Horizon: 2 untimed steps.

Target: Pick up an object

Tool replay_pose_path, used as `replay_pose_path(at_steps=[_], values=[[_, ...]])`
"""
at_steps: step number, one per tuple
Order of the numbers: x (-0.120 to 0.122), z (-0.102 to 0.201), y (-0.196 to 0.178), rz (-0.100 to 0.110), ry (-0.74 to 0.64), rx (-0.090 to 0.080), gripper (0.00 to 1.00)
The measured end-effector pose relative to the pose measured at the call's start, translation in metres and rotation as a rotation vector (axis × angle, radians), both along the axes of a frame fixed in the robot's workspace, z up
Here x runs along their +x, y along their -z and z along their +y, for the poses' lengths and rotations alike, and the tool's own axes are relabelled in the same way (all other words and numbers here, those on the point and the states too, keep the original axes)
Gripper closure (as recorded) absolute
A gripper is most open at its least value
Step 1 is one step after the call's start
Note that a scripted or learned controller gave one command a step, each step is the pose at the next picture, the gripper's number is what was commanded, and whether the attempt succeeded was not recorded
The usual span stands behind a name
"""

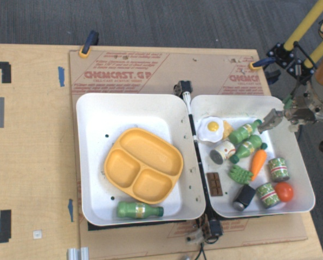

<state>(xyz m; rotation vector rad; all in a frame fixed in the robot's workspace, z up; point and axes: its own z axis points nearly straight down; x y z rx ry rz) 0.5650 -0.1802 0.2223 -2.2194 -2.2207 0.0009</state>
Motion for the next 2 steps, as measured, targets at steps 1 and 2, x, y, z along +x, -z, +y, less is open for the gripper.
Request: replay_pose_path(at_steps=[1, 2], values=[[-0.012, -0.008, 0.134, -0.009, -0.342, -0.006, 0.00], [-0.009, -0.009, 0.122, -0.019, -0.340, -0.012, 1.00]])
